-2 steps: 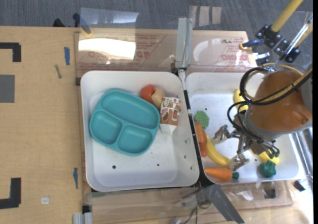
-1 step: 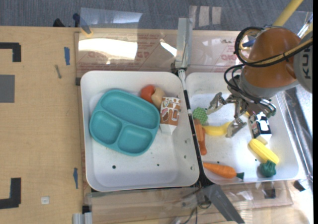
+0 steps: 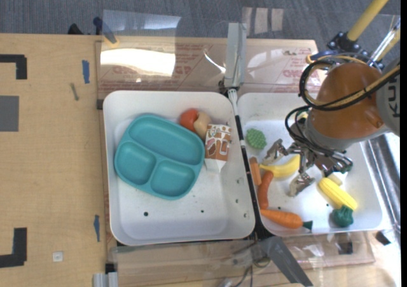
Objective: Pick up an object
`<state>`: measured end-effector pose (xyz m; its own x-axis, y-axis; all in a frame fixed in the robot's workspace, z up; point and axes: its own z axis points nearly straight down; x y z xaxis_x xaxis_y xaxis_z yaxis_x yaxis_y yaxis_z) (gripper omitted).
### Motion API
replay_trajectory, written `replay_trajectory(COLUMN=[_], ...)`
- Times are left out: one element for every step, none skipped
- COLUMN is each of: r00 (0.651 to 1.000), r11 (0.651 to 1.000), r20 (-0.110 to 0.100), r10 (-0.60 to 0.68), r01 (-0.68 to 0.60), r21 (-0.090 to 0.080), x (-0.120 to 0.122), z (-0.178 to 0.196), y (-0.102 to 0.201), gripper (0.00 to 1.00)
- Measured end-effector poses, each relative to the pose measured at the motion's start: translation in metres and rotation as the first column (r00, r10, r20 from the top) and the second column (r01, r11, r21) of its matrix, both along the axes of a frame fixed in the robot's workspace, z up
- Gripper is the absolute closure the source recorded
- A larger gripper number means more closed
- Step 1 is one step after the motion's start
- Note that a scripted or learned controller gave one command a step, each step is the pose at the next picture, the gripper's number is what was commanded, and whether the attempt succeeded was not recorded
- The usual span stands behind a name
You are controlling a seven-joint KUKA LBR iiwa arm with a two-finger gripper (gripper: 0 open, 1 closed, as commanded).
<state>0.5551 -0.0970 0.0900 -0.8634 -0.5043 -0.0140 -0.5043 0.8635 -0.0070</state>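
Two shallow white bins are seen side by side on a bench, viewed from above at a slant. The left bin (image 3: pixel 127 212) contains a teal divided tray (image 3: pixel 159 157), with a small orange-and-cream fruit (image 3: pixel 194 121) and a brown-and-white carton (image 3: pixel 217 147) lying just beside the tray's right edge.

In the right bin (image 3: pixel 369 212), the arm's orange band (image 3: pixel 343 104) is lowered over the toys, and the gripper (image 3: pixel 290 166) is positioned at a yellow banana (image 3: pixel 283 167). The metal fingers (image 3: pixel 275 150) are spread apart, one on each side of the banana; whether the banana is actually pinched cannot be told.

Near the bin's left wall a green leafy piece (image 3: pixel 255 139) is seen, with a red-orange sausage-like piece (image 3: pixel 264 189) below it. A carrot (image 3: pixel 283 218) lies along the bottom edge. At the right, a yellow corn cob (image 3: pixel 338 193) rests just above a small dark green item (image 3: pixel 342 217).
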Motion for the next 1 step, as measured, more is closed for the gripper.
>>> replay_trajectory(r00=[0.997], r11=[0.997], r20=[-0.003], r10=[-0.074], r01=[0.074], r21=[0.002], x=[0.0055], z=[-0.0002], y=[0.0002], gripper=[0.00])
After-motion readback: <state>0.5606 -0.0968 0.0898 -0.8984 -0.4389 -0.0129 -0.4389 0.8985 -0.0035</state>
